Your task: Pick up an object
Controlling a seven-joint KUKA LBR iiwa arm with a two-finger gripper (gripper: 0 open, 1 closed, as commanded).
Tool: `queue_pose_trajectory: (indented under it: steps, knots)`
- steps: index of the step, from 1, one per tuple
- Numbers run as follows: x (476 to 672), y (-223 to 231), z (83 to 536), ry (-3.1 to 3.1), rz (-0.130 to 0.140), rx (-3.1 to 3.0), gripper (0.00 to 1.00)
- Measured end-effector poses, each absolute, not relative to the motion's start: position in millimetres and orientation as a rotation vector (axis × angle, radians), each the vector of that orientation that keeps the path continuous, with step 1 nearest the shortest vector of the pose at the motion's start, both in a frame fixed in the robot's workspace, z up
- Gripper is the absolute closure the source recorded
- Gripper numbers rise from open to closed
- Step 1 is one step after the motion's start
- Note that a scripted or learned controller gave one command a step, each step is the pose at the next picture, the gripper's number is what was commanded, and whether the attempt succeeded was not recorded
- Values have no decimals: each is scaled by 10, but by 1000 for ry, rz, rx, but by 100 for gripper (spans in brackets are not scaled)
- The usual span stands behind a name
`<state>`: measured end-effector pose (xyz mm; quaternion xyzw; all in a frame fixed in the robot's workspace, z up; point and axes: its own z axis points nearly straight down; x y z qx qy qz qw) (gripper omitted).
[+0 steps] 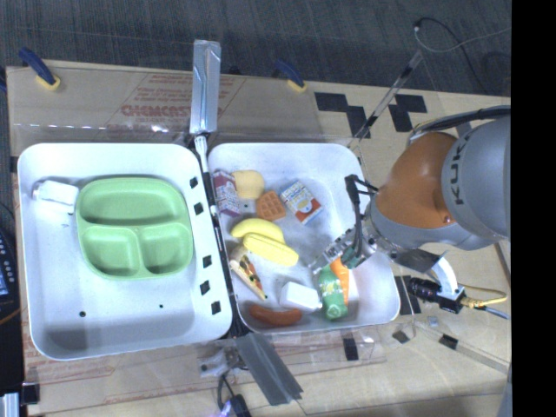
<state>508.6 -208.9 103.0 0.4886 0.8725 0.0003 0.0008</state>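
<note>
The right bin (pixel 369 298) holds several toy foods: two yellow bananas (pixel 263 239), a brown waffle (pixel 271 205), a small carton (pixel 301 200), a pale round fruit (pixel 249 182), a dark packet (pixel 226 193), a green bottle (pixel 330 296), an orange carrot (pixel 341 276), a white block (pixel 300 296) and a red-brown sausage (pixel 274 316). My gripper (pixel 345 252) is low in this bin's right part, just above the carrot and the bottle's top. Nothing visibly sits between its fingers.
The left bin (pixel 52 320) holds a green divided tray (pixel 135 224) and a small white object (pixel 56 192) at its far left. A striped item (pixel 247 275) lies by the divider (pixel 208 233). Cables and a metal rod (pixel 387 102) lie beyond the right bin.
</note>
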Motion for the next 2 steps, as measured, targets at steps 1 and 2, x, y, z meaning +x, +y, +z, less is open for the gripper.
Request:
queue_pose_trajectory:
  steps: [1, 2]
  knots:
    - [5337, -1582, 2292, 2673, 1, 1646, 100]
    - [5790, -832, 2106, 2498, -3, 1908, 100]
